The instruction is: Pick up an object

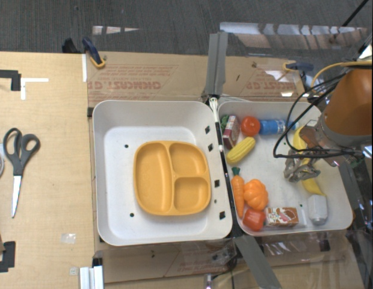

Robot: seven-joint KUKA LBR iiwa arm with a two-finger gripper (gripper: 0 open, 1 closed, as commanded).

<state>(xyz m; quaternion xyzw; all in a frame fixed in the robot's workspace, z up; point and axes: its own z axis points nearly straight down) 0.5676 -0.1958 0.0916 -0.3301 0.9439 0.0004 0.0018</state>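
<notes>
- Reaching into the right bin point(349, 218), the gripper point(301, 170) is hanging near its right edge, right beside a banana point(313, 185).
- Next, it is needing to pinch the banana.

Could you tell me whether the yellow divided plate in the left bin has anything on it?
Empty: all three compartments of the yellow divided plate show bare.
</notes>
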